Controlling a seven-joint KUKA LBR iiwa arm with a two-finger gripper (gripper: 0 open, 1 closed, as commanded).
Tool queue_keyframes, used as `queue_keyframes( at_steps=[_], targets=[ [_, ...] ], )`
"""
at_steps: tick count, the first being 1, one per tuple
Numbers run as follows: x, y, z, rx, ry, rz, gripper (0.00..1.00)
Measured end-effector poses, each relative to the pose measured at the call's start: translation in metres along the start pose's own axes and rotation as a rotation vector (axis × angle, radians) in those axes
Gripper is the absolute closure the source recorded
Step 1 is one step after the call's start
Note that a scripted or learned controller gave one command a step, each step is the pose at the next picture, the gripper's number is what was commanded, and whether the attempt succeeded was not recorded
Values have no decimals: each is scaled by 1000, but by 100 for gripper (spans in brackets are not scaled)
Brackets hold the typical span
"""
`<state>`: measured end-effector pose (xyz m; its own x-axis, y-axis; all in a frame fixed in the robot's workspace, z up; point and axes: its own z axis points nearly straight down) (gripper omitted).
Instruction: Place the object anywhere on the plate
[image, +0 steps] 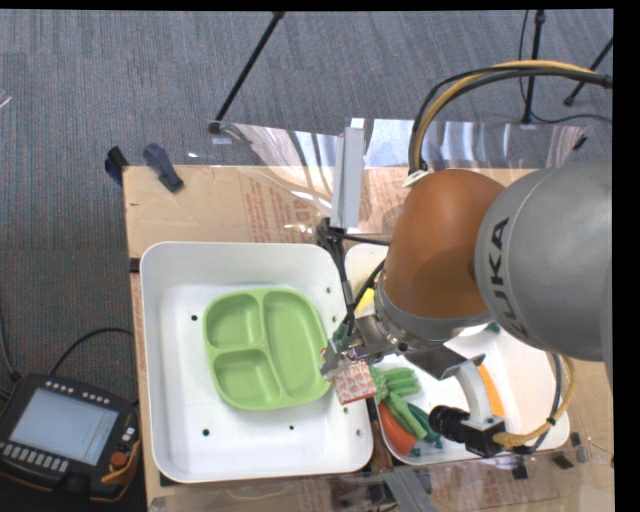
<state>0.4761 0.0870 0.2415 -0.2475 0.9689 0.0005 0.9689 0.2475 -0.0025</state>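
Note:
A light green plate (265, 345) with three compartments lies in the left white bin (165, 300), a little right of its middle. My gripper (339, 358) hangs over the plate's right edge, near the wall between the two bins. Its fingers are shut on a small red-and-white patterned object (354, 383), which hangs just off the plate's lower right rim, over the bin's right edge. The grey arm and its orange band (440, 250) hide much of the right bin.
The right bin (545, 430) holds green toy beans (402, 386), a red-orange carrot-like piece (397, 430) and a white-and-orange item (487, 392). A teach pendant (65, 430) lies on the floor at the lower left. Bare white bin floor surrounds the plate.

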Motion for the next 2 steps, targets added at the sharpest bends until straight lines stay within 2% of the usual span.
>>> queue_keyframes(
  at_steps=[1,2],
  targets=[
    [9,75,58,11,-2,53,100],
    [9,77,54,3,-1,52,0]
  ],
)
